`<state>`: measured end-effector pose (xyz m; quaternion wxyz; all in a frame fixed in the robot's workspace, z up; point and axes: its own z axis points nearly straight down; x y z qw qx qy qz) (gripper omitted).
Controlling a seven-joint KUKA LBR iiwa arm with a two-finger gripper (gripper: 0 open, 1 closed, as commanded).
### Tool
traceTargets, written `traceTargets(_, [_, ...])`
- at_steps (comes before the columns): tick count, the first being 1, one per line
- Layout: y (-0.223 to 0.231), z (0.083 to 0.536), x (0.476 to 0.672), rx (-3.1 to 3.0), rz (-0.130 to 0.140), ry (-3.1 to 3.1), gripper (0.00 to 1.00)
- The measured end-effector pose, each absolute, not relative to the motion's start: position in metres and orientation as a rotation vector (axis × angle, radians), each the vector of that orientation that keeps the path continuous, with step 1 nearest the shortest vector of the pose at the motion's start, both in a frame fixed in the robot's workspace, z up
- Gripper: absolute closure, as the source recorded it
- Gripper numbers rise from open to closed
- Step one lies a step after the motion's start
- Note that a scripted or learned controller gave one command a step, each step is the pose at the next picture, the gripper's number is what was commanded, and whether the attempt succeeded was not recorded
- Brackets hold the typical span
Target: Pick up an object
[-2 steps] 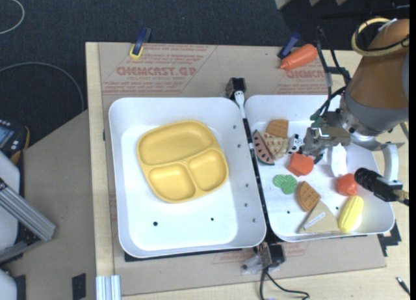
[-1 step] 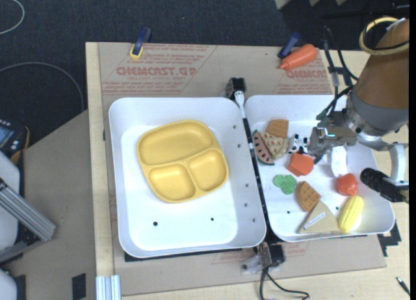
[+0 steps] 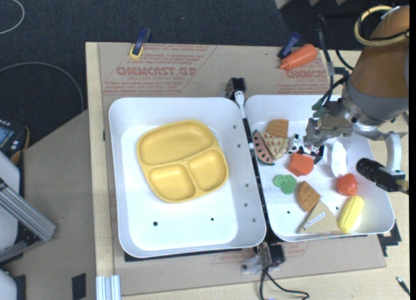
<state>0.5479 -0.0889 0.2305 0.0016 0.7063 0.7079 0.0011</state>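
The arm comes in from the upper right of the frame, and its gripper (image 3: pixel 316 137) hangs low over the right bin (image 3: pixel 374 224), just above a small red-orange block (image 3: pixel 301 163) that lies near the bin's middle. Whether the gripper has anything, or how wide it stands, cannot be told from this slanted look down; the wrist hides the tips.

The bin holds a scatter of toy food. A watermelon slice (image 3: pixel 262 146) and a waffle piece (image 3: pixel 277 137) lie at the bin's left side, touching each other. A green piece (image 3: pixel 285 183) sits just below them, beside a brown cookie (image 3: pixel 307 195). Lower down lie a pale wedge (image 3: pixel 318 218) and a yellow corn cob (image 3: pixel 351 213); a red tomato (image 3: pixel 347 183) and a white piece (image 3: pixel 338 157) lie to the right of the block. The left bin (image 3: pixel 123 181) carries a yellow divided plate (image 3: pixel 182 160).

Being nearest under the gripper, the red-orange block looks the likely target. It appears to be light, hard plastic, stiff and not fragile, but probably smooth, so it could slip or skid. Its flat opposite sides offer the best hold, taken squarely across its middle. It lies fairly free of its neighbours, though the cookie and the green piece are near.
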Motion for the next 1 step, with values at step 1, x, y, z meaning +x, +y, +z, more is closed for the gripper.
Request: traceTargets(1, [-0.0852, 0.2170, 0.5416, 2.224, -0.003, 2.223, 1.00])
